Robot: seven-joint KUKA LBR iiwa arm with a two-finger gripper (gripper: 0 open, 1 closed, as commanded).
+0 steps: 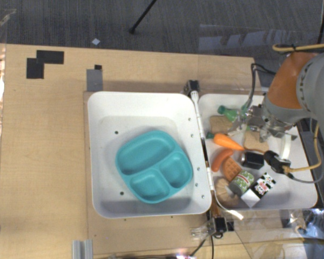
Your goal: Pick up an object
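My gripper [252, 126] hangs over the upper middle of the right bin [302, 196], under the grey wrist with the orange band. Just left of it lie a green bottle [227, 111] and a tan slice of bread [220, 124]. An orange carrot [227, 141] lies below those, with a tan flat piece [253, 142] right beneath the gripper. Further toward the front are an orange sausage [222, 158], a brown waffle-like piece [231, 169], a green can [241, 183] and a small white carton with black patches [261, 188]. Nothing shows between the fingers.
The left bin [100, 112] holds a teal divided plate [154, 167] near its middle. A rail [201, 139] separates the two bins. A round tan object [223, 190] sits in the right bin's front left corner. Wooden bench surface surrounds both bins.
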